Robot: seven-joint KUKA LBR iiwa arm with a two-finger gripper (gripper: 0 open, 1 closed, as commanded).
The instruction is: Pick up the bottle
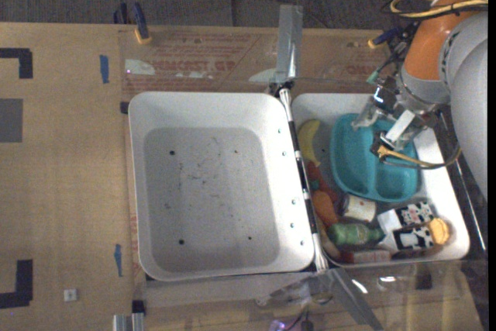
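Note:
The bottle (353, 233) is green with a pale cap end and lies on its side near the front of the right bin (457, 244), among other items. My gripper (384, 129) hangs over the back half of that bin, above a blue dish (372, 174). Its two fingers stand apart with nothing between them. The bottle is well in front of the gripper, toward the bin's near wall, and apart from it.
Around the bottle lie a white cup (359, 207), an orange carrot-like piece (325, 207), a cow-patterned box (409, 225) and a pink item (364, 254). A yellow banana (309, 137) rests by the divider. The left bin (139, 167) is beside it.

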